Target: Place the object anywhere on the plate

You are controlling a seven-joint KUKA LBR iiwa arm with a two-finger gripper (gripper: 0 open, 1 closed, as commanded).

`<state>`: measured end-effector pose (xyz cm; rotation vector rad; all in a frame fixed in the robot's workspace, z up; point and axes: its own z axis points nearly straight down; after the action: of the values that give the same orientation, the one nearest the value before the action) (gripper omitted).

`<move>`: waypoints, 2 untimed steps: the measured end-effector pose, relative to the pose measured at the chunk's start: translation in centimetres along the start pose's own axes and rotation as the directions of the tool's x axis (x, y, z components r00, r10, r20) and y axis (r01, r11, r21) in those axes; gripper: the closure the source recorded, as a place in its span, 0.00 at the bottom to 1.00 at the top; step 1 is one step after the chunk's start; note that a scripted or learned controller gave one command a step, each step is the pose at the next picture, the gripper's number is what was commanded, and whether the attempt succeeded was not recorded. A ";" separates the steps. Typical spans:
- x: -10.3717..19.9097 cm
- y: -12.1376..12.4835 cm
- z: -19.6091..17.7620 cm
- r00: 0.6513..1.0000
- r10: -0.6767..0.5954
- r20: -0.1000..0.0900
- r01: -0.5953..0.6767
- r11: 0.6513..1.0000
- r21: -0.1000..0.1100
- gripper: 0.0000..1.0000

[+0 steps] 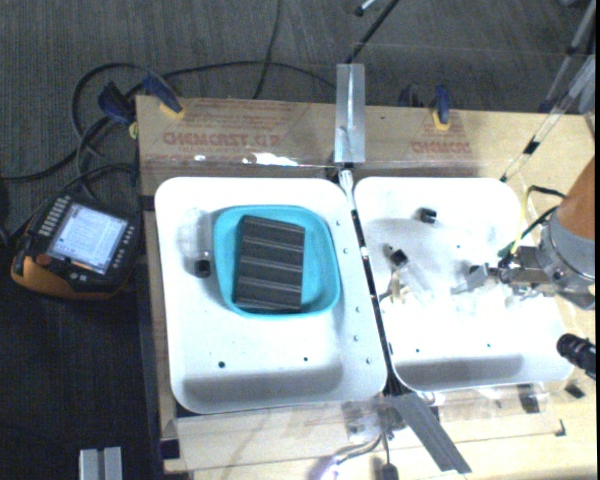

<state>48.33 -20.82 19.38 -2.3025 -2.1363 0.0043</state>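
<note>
Item: dark ribbed block [271, 262], found lying flat on the blue plate [322, 286], well left of the claw [480, 276]. Claw's opening: could not tell. Placement looked done; only retreat remained.

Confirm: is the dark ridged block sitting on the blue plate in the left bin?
Yes. The dark ridged block lies flat on the blue plate inside the left bin.

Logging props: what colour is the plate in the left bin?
Light blue plate, seen in the camera view.
</note>
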 end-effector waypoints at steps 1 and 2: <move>0.0 0.0 0.0 1.000 0.000 0.000 0.000 1.000 0.000 0.00; 0.0 0.0 0.0 1.000 0.000 0.000 0.000 1.000 0.000 0.00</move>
<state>48.33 -20.82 19.38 -2.3025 -2.1363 0.0043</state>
